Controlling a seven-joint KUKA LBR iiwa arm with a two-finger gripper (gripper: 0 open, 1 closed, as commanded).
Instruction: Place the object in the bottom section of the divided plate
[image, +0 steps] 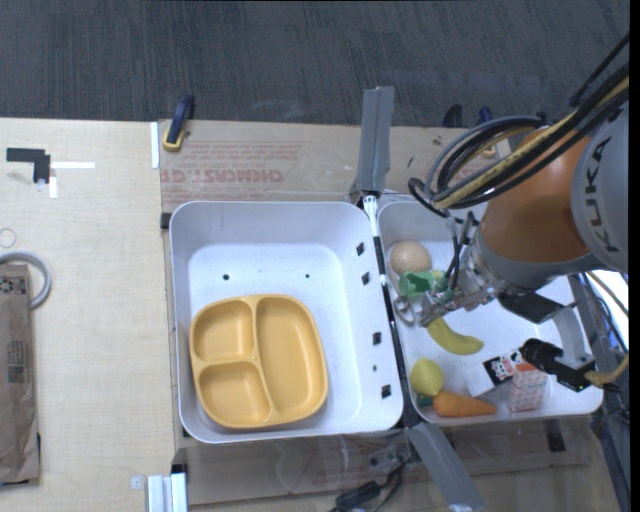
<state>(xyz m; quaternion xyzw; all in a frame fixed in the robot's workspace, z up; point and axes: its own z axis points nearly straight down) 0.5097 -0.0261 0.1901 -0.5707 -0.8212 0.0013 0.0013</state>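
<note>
I see the banana (455, 338) lying in the right bin (585, 405), yellow, tilted, its upper end just under the gripper (432, 308). I cannot tell whether the jaws are open, closed or gripping the banana; the tip is small and crowded by metal and green bits. The banana touches the bin floor as far as I can judge, roughly mid-bin, with white floor showing to its right.

Close around it: a green object (417, 283) right beside the gripper, a pale round object (409, 257) above that near the bin's top left corner, a lemon (427, 376) below the banana, and a carrot (463, 404) along the bottom edge, just right of the lemon. A small red-and-white carton (523, 388) with a dark piece beside it sits at the lower right, near the bottom rim. The left side of this bin is tight; the right half is partly covered by the arm (535, 215), which comes in from the right with its orange band and black cables looped above.

The divided plate (259, 358) is in the left bin (190, 240), yellow, three sections, pushed toward the bottom left corner, close to the rim there. Plenty of bare white floor above it and to its right. The two bins meet at a shared middle wall between banana and plate.

The counter (90, 320) stretches left, pale, with a brown paper bag (17, 370) at the far left edge.
</note>
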